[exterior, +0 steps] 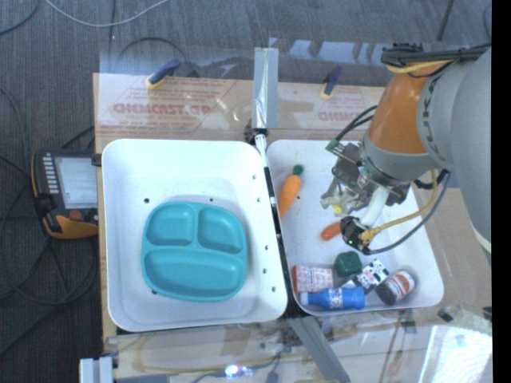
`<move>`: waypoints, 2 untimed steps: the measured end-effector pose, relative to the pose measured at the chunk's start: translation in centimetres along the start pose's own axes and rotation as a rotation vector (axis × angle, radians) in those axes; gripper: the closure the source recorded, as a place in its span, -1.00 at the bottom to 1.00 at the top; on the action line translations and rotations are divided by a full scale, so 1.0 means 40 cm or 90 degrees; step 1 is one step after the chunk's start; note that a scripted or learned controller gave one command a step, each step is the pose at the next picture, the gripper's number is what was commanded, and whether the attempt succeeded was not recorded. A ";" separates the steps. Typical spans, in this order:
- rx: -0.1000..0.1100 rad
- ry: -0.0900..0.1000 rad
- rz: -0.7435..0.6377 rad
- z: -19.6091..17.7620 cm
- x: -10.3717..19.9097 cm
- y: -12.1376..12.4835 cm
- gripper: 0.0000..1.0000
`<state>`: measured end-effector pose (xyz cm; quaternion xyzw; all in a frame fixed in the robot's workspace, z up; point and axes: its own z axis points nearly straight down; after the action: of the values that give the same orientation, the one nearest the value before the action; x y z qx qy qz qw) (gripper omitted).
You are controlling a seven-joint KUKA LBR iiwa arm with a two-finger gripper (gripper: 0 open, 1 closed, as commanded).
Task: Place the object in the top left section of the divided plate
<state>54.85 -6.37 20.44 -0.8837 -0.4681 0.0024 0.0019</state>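
Two-finger gripper (pixel 351 202) at the end of the grey arm with orange band (pixel 403 122) is low over the right shallow white bin (pixel 423 290), roughly mid-bin. Cannot tell whether it is clenched or released; wrist hardware and cables hide the tip. Nothing visibly grasped.

Just below-left of the gripper: small orange piece (pixel 331 231) on the bin floor, shape unclear. Left of the gripper, apart from it: orange toy carrot with green top (pixel 289 191), lying tilted against the bin's left wall.

Along the near edge of the right bin, a cluster: dark green blocky item (pixel 347 263), red-and-white labelled can (pixel 313 277) lying on its side, blue bottle with white label (pixel 334 298) lying flat, black-and-white patterned object (pixel 371 276), dark grey cylinder with red-white end (pixel 394 286). Label text too small to read.

Left shallow white bin (pixel 120 294) holds the teal divided plastic plate (pixel 193 250), three sections, two small at the top and one wide below. Top left section (pixel 171 226) has nothing in it.

Behind the bins: brown cardboard sheet (pixel 160 110) with red printing under clear plastic, blurred, not readable for sure. Blue-and-yellow clamps (pixel 163 73) on its far edge. Yellow-and-black handheld pendant (pixel 64 194) with a screen sits left of the bench.
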 end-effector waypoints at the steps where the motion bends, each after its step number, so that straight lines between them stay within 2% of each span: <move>1: -0.002 0.000 -0.028 -0.119 -0.067 -0.013 1.00; 2: -0.001 -0.002 -0.063 -0.071 -0.039 0.004 1.00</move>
<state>54.12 -7.74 23.31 -0.8596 -0.5110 0.0029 0.0006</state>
